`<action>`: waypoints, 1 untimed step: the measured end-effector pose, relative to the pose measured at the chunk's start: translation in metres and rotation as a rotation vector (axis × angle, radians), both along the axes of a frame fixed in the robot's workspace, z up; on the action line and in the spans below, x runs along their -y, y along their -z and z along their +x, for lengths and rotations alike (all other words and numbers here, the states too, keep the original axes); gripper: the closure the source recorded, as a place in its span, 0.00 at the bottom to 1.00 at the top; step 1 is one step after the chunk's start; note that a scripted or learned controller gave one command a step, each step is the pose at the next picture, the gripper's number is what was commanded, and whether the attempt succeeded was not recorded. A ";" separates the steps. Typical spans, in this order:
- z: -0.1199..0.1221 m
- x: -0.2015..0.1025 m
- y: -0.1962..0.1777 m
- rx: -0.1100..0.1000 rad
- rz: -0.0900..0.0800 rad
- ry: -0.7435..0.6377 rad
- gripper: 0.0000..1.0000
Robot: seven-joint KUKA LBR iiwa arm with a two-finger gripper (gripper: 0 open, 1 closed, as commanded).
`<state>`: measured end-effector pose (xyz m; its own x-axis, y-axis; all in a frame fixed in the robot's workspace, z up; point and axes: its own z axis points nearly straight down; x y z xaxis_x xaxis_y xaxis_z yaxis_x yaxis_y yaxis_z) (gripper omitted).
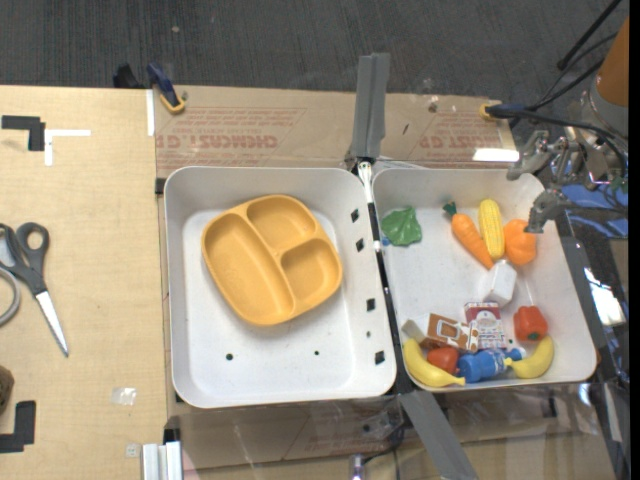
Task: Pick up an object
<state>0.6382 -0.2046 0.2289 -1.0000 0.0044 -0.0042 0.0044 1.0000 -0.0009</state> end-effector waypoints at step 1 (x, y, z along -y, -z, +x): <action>-0.013 -0.025 0.131 -0.001 0.000 -0.079 0.00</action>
<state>0.6251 -0.1801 0.0982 -0.9972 -0.0741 -0.0036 -0.0741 0.9972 -0.0011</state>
